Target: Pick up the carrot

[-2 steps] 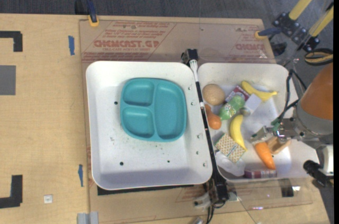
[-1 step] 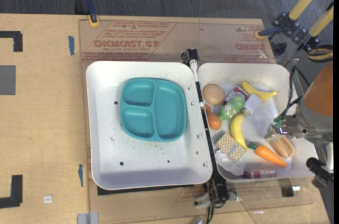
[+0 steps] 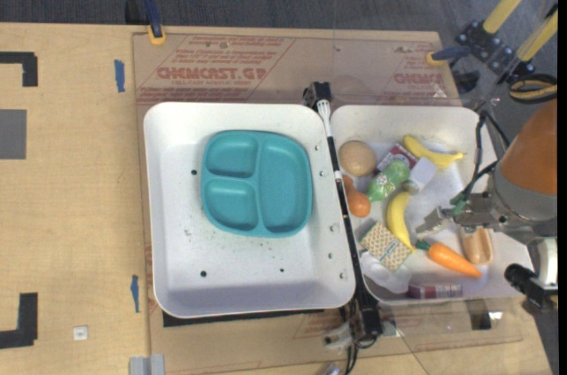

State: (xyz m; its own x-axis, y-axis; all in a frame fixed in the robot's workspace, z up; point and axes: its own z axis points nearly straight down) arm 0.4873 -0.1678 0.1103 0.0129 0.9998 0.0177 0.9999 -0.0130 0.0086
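The table point(image 3: 62, 214) looks like pale wood, flat and dull. A clear sheet point(image 3: 292, 67) with red print lies on it and shines a little. Both white bins point(image 3: 168, 258) look like smooth plastic. The teal tray point(image 3: 257, 183) is smooth plastic too, not very shiny. The carrot point(image 3: 450, 258) looks like bright orange plastic, and the bananas point(image 3: 400, 216) look like glossy yellow plastic. The egg point(image 3: 357, 158) looks smooth and dull. The hand point(image 3: 443, 218) looks like dark metal.
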